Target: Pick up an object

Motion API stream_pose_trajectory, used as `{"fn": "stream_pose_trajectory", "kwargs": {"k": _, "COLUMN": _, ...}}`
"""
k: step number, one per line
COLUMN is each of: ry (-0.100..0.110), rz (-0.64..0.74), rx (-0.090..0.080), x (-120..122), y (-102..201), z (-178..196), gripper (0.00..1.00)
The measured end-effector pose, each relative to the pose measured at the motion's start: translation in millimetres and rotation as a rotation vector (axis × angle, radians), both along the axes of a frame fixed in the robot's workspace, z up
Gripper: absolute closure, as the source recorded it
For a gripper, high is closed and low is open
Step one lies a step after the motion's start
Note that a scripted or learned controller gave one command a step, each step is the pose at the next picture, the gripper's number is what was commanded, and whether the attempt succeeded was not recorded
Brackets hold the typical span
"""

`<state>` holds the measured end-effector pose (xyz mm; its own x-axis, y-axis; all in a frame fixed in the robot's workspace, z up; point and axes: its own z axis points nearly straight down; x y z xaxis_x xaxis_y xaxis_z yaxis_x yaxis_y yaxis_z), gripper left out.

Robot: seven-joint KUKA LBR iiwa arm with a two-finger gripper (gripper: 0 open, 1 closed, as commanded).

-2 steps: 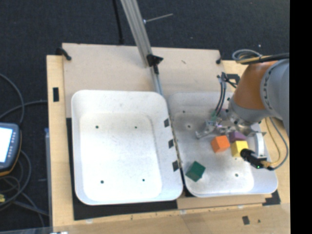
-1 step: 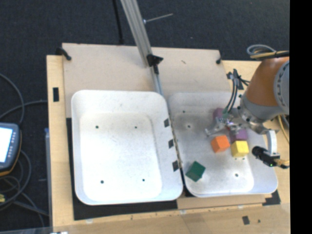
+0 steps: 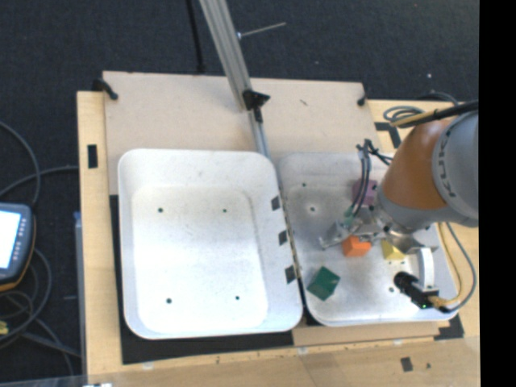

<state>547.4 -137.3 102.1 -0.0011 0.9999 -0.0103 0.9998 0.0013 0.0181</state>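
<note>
We see a robot lab. A big grey and orange robot arm [image 3: 427,176] reaches over two white bins [image 3: 201,240] on a plain wooden surface [image 3: 185,103]. A metal pole [image 3: 230,47] stands behind them. Black cables [image 3: 32,176] lie on the dark carpet [image 3: 81,22], and a small screen [image 3: 12,244] sits nearby.

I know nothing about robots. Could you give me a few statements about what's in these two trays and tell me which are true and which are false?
1. The green block lies in the right bin. True.
2. The orange block lies in the left bin. False: it is in the right bin, by the gripper.
3. The arm has an orange band. True.
4. The green block sits between the gripper's fingers. False: it lies apart, nearer the camera.
</note>
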Motion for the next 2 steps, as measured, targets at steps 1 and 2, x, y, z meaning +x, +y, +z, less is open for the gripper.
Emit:
{"fn": "stream_pose_trajectory", "kwargs": {"k": 1, "ry": 0.000, "rz": -0.008, "rx": 0.002, "x": 0.9, "y": -2.1, "z": 9.9, "gripper": 1.00}}
{"fn": "stream_pose_trajectory", "kwargs": {"k": 2, "ry": 0.008, "rz": 0.010, "rx": 0.012, "x": 24.1, "y": 84.3, "z": 99.4, "gripper": 1.00}}
